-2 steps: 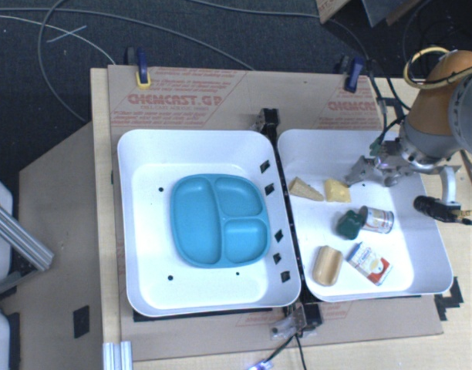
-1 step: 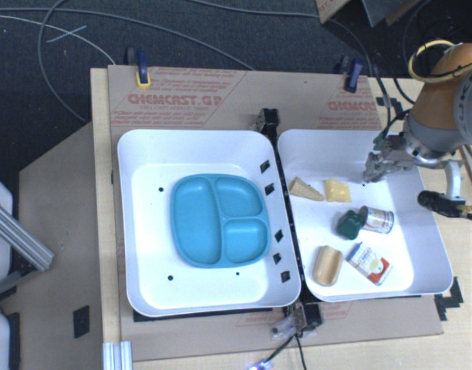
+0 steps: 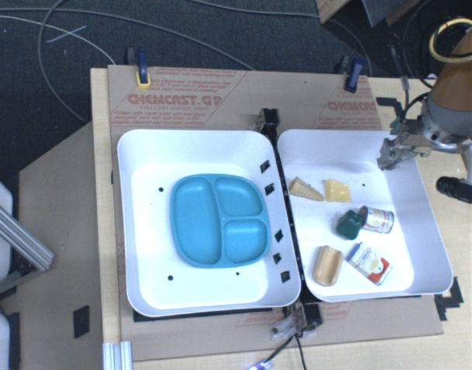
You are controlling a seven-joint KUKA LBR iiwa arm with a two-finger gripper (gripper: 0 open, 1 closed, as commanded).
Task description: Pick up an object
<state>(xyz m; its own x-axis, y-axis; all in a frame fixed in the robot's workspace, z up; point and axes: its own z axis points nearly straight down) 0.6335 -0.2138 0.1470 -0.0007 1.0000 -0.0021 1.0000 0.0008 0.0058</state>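
Left bin (image 3: 143,230) holds a blue divided plate (image 3: 220,220), 3 compartments. Board under both bins reads "CHEMCAST GP" in red, twice, partly covered by the bins; blue clamps (image 3: 143,72) pin its far edge. Right bin (image 3: 421,230): two pale wedge pcs (image 3: 305,190), a yellowish block (image 3: 337,190), dark green obj (image 3: 350,224) touching a small can (image 3: 377,220) w/ red label, text too small to read; tan cylinder (image 3: 327,265); red/white/blue packet (image 3: 370,263), print illegible. Gripper (image 3: 392,154) at the right bin's far-right rim, nothing betw fingers; can't tell if apart or together. Arm cut off at the edge.

Blue tray (image 3: 220,220) (three compartments); clamps (image 3: 143,67)
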